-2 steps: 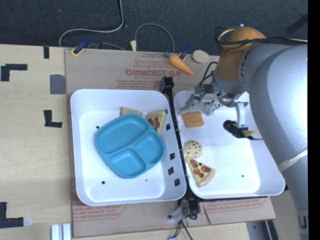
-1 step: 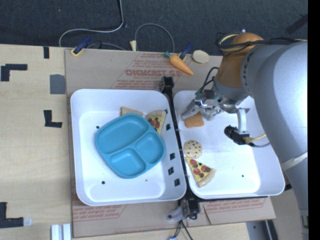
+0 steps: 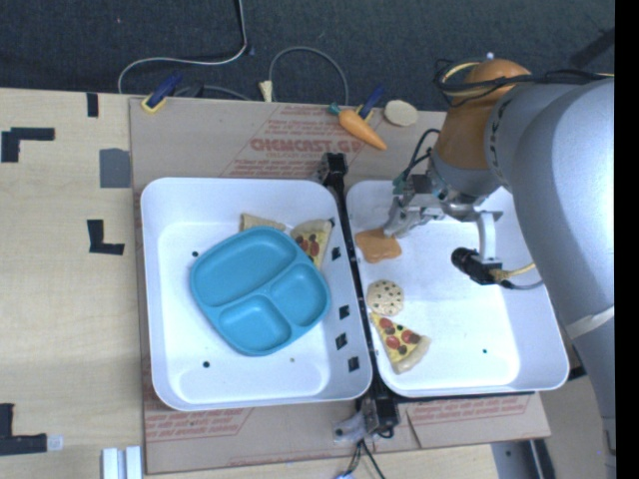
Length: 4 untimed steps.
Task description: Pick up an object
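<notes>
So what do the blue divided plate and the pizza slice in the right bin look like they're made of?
Blue divided plate: probably molded plastic, one even colour, soft sheen, rounded compartment walls. Pizza slice: seemingly a toy, likely plastic or rubber, with flat painted-looking red toppings; too small to tell which.

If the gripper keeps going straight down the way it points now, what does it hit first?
Most likely the orange food piece, which lies just beyond the gripper in the right bin. Depth is unclear from this one slanted view, so it could land on the bin floor beside it.
</notes>
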Each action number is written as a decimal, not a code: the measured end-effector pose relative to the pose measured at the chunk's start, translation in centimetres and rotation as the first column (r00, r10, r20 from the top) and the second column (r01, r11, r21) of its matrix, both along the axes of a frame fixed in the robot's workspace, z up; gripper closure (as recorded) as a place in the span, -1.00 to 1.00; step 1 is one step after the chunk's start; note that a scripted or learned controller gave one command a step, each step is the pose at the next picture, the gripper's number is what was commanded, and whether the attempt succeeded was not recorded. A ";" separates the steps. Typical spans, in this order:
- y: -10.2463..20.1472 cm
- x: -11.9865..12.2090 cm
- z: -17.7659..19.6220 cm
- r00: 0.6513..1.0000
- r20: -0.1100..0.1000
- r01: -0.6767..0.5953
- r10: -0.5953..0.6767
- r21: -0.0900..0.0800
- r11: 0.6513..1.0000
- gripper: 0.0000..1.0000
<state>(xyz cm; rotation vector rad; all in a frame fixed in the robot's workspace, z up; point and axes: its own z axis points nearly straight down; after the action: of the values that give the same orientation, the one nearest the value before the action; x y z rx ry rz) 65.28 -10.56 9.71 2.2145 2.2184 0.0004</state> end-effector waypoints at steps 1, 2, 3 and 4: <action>0.0 -4.2 -0.6 1.000 0.013 0.002 -0.002 0.001 1.000 1.00; 0.0 -7.5 -0.5 1.000 0.010 0.002 -0.002 0.001 1.000 1.00; 0.0 -7.7 -0.9 1.000 0.000 0.001 -0.001 0.003 1.000 -1.00; 1.1 -5.3 -1.1 1.000 -0.003 0.001 -0.001 0.002 1.000 -1.00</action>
<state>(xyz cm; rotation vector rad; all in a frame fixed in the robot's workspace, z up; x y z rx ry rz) 59.97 -9.45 8.65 2.2176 2.2202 0.0001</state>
